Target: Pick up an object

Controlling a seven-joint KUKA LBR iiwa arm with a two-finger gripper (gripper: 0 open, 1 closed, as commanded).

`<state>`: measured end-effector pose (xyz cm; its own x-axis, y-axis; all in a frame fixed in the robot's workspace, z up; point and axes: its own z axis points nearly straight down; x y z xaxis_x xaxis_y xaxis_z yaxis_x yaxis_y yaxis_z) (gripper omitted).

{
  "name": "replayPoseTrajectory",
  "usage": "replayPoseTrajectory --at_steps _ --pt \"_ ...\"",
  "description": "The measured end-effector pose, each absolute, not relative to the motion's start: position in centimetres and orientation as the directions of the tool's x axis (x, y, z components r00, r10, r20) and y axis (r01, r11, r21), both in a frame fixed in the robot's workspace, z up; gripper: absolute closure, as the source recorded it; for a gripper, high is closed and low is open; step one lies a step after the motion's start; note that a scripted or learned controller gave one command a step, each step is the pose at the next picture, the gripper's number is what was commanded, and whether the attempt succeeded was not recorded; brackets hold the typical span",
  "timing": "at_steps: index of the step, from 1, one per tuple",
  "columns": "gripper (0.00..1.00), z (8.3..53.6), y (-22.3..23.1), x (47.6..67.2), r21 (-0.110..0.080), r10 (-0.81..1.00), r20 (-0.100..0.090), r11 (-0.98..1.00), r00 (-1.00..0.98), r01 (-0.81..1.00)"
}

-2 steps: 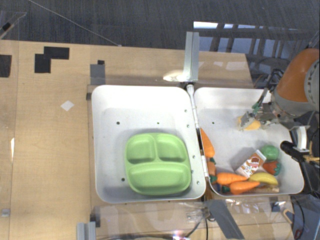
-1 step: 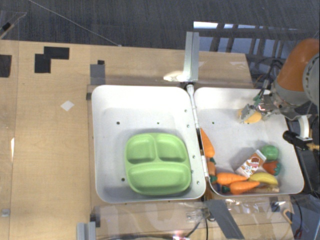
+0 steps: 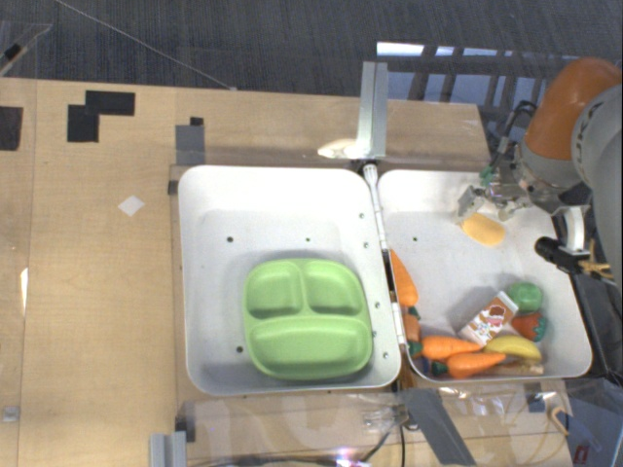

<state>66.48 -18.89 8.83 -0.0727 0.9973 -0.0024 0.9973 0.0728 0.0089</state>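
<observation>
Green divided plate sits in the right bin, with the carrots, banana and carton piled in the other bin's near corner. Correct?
Not quite. The camera view shows the green divided plate in the left bin; the carrots, banana and carton lie in the right bin's near corner.

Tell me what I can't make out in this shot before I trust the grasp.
- Gripper, camera view: too small to tell whether it touches the yellow piece just below it.
- Arm: cut off by the right edge.
- Toy pile in the right bin: items overlap, lower ones hidden.
- Carton: print too small to read.
</observation>
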Motion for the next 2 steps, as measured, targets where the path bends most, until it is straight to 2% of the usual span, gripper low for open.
replayPoseTrajectory --at_steps 1,2 --pt "0.0 8.9 -17.6 61.7 0.01 0.965 0.001 -0.262 0.262 0.965" --pt "0.0 8.9 -16.8 62.7 0.011 0.986 -0.001 -0.165 0.165 0.986"
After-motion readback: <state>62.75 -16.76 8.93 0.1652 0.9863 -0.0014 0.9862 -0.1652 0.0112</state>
